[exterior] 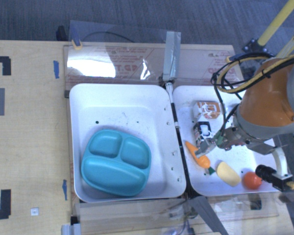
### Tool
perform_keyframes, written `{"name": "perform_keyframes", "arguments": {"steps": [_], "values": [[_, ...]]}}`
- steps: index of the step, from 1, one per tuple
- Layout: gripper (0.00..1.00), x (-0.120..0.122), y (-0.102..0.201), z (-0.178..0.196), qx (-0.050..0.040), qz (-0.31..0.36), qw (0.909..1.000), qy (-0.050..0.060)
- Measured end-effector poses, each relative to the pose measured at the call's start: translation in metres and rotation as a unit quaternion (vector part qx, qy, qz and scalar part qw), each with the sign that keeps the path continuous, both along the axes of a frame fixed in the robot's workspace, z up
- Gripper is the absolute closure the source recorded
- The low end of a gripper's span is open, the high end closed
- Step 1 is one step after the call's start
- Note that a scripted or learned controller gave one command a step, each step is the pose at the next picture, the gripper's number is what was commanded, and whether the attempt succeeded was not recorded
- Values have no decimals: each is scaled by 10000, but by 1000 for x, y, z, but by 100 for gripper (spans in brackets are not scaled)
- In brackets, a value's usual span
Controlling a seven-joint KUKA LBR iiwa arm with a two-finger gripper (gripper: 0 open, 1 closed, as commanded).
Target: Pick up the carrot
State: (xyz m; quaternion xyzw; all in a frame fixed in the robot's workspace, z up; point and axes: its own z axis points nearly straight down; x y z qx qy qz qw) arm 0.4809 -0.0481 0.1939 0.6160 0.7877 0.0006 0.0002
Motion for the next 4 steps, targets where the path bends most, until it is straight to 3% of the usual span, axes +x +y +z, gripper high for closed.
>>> {"name": "perform_keyframes", "arguments": {"steps": [1,2,3,4], "values": [[0,-6,-92,-100,-9,-695,9976,58],[0,-2,-89,-97,-1,-660,9978,14],[0,43,-45,-49,4,-973,9953,-15],[0,0,-50,-106,1,-788,9969,-25]]}}
